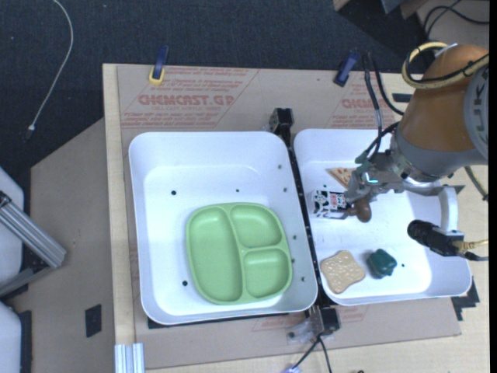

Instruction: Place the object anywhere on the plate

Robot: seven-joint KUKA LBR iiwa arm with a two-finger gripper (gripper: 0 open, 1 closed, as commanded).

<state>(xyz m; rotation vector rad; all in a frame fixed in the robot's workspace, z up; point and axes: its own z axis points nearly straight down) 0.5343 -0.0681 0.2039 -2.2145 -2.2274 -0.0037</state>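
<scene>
Gripper low in the right bin, fingertips at a small brown object; whether it is grasped, or the fingers spread, cannot be told. Just left lies a small card, print unreadable. A tan wedge sits behind. Nearer the front: a beige cracker and a teal lump. Green three-part plate in the left bin. Backing board reads "CHEMCAST GP".
</scene>
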